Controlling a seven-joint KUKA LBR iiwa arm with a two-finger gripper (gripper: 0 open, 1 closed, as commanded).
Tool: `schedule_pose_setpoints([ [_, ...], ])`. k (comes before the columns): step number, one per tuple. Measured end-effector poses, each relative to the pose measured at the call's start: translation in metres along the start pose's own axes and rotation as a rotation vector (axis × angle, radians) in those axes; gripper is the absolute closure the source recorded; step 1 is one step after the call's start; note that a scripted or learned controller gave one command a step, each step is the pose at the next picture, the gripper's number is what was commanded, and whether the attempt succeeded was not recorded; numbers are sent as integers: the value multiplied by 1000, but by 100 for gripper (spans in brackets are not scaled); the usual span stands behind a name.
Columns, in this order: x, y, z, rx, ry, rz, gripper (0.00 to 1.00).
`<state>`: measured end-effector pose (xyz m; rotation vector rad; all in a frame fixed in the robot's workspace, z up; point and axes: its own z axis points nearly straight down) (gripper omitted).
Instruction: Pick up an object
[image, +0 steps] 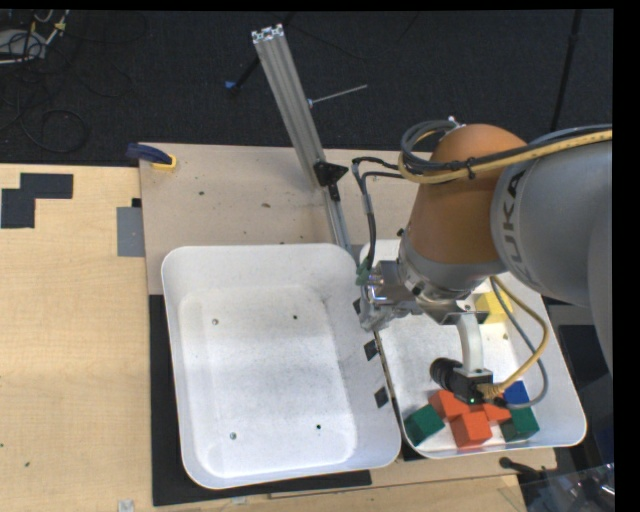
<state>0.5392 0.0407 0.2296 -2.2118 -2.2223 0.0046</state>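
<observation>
One two-finger gripper (380, 300) is hanging under the wrist of the grey arm with the orange band (560, 230), at the far left corner of the right-hand shallow white bin (415, 350). The wrist is covering most of it, so it cannot be told whether the gripper is released or clenched.

Candidate objects for the pick are lying in a cluster at the near end of the same bin, apart from the gripper:
- An orange plastic block (470, 427) is sitting in the middle of the cluster.
- A dark green plastic block (424, 423) is lying just to its left, touching or nearly touching it.
- A second dark green block (521, 426) is lying just to its right, near the bin's near right corner.
- A small blue block (516, 393) is sitting just beyond the second green block.
- A yellow object (491, 305) is showing partly beneath the arm, against the far right side of the bin; its shape cannot be told.

The left-hand shallow white bin (260, 370) is lying beside the right-hand one, their rims meeting. Both bins are resting on a pale wooden bench (70, 330). A silver aluminium profile post (295, 120) is leaning up from behind the bins. A blue and yellow clamp (150, 155) is gripping the bench's far left corner.
</observation>
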Motion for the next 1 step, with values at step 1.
schedule_pose_setpoints([
  [1, 51, -11, 9, 0, 0, 1, 100],
])
